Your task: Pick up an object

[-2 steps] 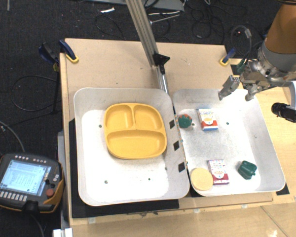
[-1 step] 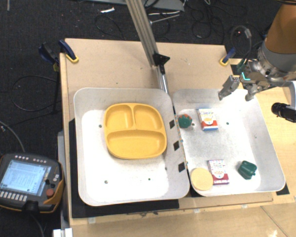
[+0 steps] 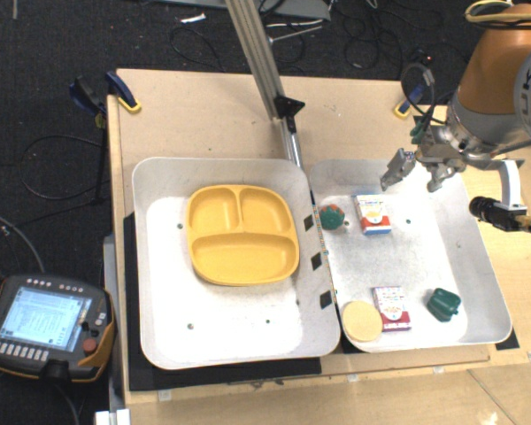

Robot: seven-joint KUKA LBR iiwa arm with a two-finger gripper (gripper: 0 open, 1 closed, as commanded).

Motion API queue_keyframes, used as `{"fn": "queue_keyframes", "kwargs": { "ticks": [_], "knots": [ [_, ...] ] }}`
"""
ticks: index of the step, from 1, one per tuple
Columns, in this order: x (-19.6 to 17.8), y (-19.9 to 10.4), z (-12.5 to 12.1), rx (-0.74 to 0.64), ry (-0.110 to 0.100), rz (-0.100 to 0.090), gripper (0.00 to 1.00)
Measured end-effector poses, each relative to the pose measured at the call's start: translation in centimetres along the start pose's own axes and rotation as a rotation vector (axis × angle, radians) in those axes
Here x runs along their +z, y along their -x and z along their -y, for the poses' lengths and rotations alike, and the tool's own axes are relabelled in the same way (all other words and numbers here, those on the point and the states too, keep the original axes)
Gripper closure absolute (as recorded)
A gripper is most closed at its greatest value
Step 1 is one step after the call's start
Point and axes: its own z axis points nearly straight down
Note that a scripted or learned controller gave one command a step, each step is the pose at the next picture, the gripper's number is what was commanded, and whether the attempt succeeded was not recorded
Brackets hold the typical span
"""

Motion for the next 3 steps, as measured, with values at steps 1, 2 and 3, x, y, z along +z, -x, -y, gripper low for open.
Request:
{"fn": "queue_keyframes", "kwargs": {
  "ticks": [1,2,3],
  "knots": [
    [5.9,-0.4,-0.8,-0.002,-0.002,-0.001,0.0],
    [10.3,-0.9,-0.5,-0.002,-0.001,-0.001,0.0],
    [9.0,-0.9,-0.6,-0.002,0.005,0.0,1.0]
  ]
}}
